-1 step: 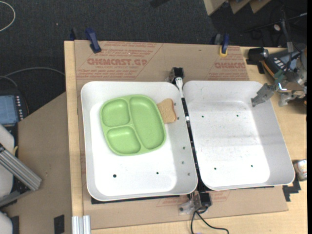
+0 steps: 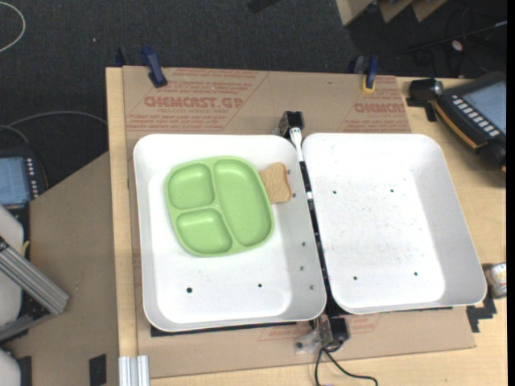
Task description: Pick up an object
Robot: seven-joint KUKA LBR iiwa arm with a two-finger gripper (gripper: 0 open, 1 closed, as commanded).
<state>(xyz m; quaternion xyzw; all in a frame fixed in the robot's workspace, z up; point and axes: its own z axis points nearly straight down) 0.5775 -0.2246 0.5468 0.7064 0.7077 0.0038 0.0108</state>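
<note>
White bins lie side by side; nearest us, the left bin (image 2: 161, 296) has bare floor. Farther in we find a green divided plate (image 2: 219, 206), a tan cracker-like piece (image 2: 277, 182) touching its right rim: our likeliest pick. The gripper's state we cannot tell.

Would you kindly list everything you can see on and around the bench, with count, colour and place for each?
divided plate: one, light green, three compartments, upper part of the left bin
cracker-like piece: one, tan, touching the plate's right edge
bins: two, white, side by side; left bin, right bin
board: one, brown with red lettering, under both bins
clamps: one blue, one blue and yellow, at the board's far edge
tablet-like device: one, dark, far right
</note>
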